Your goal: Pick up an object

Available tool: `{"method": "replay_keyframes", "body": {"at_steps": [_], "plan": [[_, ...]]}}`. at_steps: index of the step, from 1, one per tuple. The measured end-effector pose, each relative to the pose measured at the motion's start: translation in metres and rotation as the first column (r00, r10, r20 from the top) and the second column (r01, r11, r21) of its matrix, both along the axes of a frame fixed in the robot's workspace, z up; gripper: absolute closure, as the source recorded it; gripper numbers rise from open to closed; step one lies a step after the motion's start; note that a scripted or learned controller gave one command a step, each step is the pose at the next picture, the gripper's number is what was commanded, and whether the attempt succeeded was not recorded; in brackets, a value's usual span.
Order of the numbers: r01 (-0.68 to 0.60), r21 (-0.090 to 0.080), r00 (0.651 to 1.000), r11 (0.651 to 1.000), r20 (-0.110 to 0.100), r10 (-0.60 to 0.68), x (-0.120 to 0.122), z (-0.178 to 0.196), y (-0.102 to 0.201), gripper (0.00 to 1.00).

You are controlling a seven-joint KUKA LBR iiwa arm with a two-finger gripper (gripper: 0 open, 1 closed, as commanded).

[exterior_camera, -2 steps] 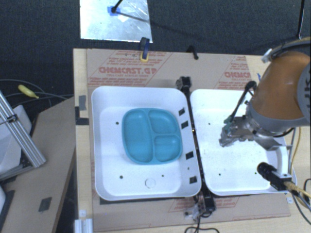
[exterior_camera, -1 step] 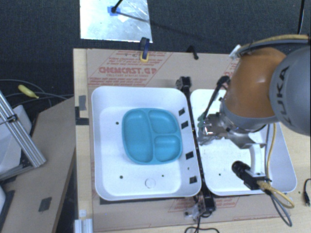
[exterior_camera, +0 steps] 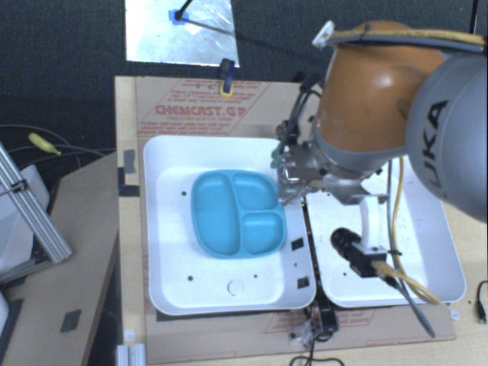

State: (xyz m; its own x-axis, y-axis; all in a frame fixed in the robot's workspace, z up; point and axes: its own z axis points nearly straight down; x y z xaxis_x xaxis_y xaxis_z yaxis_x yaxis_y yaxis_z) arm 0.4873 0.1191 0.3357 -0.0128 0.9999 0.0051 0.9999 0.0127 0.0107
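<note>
End effector (exterior_camera: 287, 178), blue plate (exterior_camera: 232, 213) just beside, lower left

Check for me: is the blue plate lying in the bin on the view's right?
No, the blue plate lies flat in the white bin on the view's left.

I count two white bins on the bench: the nine o'clock bin (exterior_camera: 171, 280) and the three o'clock bin (exterior_camera: 436, 242). I count one blue plate (exterior_camera: 232, 213), in the nine o'clock bin, with three compartments. Under both bins I count one cardboard sheet (exterior_camera: 198, 109), and at twelve o'clock one silver sheet (exterior_camera: 179, 21).
</note>
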Motion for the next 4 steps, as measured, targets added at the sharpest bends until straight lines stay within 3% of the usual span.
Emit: {"method": "replay_keyframes", "body": {"at_steps": [2, 3, 4], "plan": [[0.005, -0.003, 1.000, 1.000, -0.006, -0.005, -0.001, 0.081, 0.053, 1.00], [0.018, -0.006, 1.000, 1.000, -0.011, -0.018, 0.000, 0.045, -0.011, 1.00], [0.007, -0.003, 1.000, 1.000, -0.005, -0.007, 0.000, 0.088, 0.021, 1.00]]}}
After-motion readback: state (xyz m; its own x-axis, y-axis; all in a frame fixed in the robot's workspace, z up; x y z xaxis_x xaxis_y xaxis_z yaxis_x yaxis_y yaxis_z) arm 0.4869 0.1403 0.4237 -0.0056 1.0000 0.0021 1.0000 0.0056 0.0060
